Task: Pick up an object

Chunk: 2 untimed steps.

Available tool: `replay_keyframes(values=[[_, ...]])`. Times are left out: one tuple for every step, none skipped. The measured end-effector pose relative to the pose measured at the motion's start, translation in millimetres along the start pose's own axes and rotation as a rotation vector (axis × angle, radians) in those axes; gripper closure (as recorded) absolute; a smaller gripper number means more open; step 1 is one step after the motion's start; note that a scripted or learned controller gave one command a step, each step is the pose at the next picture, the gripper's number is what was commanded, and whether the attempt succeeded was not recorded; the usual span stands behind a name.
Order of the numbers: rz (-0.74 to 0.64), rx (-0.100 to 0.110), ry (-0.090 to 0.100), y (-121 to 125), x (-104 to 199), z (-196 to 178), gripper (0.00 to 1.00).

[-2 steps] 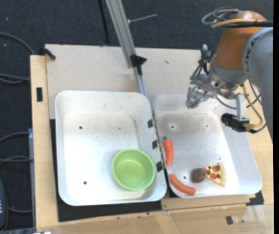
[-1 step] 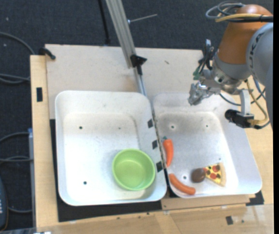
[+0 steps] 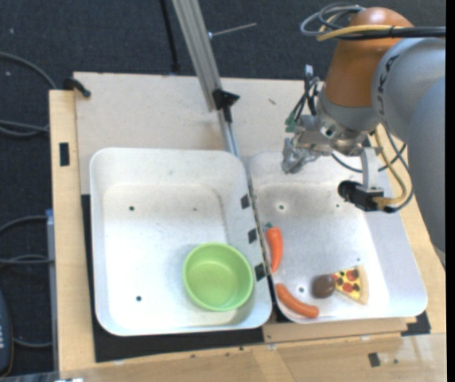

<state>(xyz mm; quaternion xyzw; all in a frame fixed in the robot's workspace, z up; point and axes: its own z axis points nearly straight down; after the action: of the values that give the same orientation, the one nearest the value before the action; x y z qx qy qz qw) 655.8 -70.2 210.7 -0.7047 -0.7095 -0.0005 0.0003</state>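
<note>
gripper (image 3: 293, 159) at right bin (image 3: 386, 237) far rim; grip state: cannot tell | risk: carrot (image 3: 274, 247) against bin wall; fingers may strike wall

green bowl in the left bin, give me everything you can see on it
The green bowl is a round, lime-green, matte, plastic-looking dish with a plain rim. It sits upright with its mouth up and nothing inside. It rests on the floor of the left bin, in the near-right corner close to the bin's wall. Nothing else touches it.
</note>
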Motion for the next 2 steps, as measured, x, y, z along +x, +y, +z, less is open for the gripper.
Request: replay_keyframes(values=[[-0.001, 0.001, 0.001, -2, 53, 0, 1.0], [-0.001, -0.001, 0.001, 2, 95, -9, 1.0]])
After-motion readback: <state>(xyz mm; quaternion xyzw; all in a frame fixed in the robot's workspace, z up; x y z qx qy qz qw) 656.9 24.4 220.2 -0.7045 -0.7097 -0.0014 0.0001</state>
